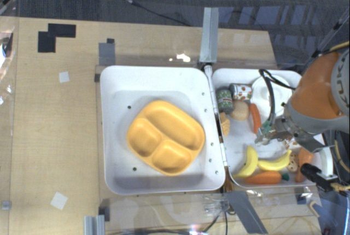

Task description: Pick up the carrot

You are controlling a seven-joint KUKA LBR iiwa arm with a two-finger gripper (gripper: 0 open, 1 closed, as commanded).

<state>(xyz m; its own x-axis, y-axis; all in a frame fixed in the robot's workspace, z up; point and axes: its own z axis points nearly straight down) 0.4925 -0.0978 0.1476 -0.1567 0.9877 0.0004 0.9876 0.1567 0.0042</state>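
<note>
From my feed the arm reaches in from the right over the right bin, gripper low beside a carrot; can't tell its state. Another carrot lies by the front wall, touching a banana. Yellow divided plate sits in the left bin.

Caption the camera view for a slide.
Grey arm's hand hovers in the right white bin beside the slim orange carrot; yellow divided plate sits left.
</note>
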